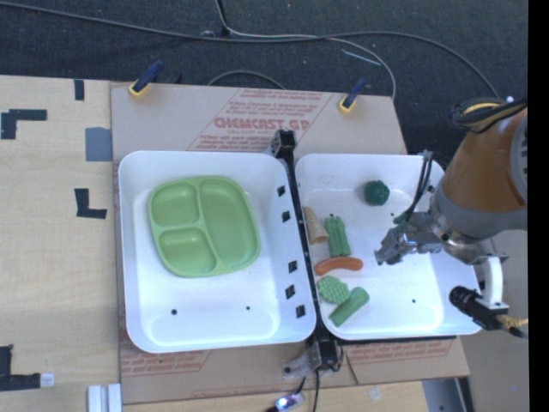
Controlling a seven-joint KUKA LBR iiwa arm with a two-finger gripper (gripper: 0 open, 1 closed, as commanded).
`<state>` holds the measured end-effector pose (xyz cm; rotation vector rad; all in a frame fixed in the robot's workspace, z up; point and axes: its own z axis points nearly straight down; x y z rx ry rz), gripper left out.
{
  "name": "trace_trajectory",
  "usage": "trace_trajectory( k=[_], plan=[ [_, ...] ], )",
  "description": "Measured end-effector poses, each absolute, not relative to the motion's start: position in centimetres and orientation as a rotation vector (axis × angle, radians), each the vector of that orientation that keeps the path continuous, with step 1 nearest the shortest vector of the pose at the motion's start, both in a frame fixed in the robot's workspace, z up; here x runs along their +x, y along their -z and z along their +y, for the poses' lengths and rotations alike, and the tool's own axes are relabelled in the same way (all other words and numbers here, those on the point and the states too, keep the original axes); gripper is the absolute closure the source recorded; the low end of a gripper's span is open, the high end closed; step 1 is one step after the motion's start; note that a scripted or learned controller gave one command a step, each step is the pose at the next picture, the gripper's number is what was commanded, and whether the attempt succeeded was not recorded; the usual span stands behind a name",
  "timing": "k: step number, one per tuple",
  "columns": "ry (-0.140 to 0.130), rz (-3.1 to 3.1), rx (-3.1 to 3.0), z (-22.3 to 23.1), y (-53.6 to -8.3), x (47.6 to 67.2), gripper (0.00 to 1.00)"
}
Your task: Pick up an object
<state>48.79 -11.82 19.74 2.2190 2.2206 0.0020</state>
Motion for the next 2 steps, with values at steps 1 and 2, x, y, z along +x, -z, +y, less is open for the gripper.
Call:
trace_trajectory(
  k=[1, 2],
  plan=[
    [-0.003, 2.221, 2.217, -11.8, -24.5, 48.9, 1.0],
    [0.0, 2.23, 2.216, -6.9, -24.2, 50.4, 1.0]
  ],
)
